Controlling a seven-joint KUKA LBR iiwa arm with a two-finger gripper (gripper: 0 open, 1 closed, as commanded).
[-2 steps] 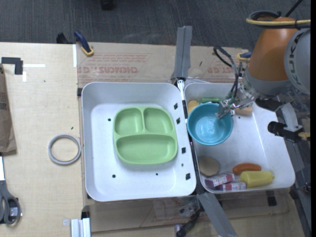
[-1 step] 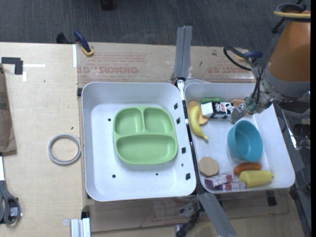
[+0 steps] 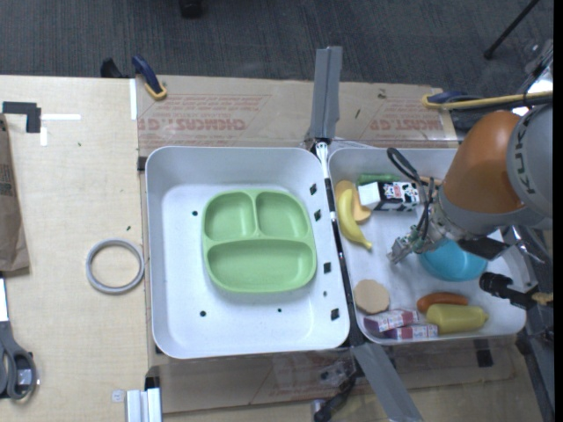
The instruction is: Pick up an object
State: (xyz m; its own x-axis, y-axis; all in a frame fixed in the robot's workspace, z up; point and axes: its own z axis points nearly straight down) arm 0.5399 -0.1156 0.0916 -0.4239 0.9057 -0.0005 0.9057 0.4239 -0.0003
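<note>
Two white bins (image 3: 167, 262) sit on cardboard (image 3: 229, 112).

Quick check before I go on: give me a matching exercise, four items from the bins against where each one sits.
Things:
1. plate
2. banana
3. cookie
4. bowl

Places:
A. right bin, near its front left corner
B. left bin, in the middle
C. right bin, by the gripper
D. right bin, along its left wall

Pairs: 1-B, 2-D, 3-A, 4-C
</note>
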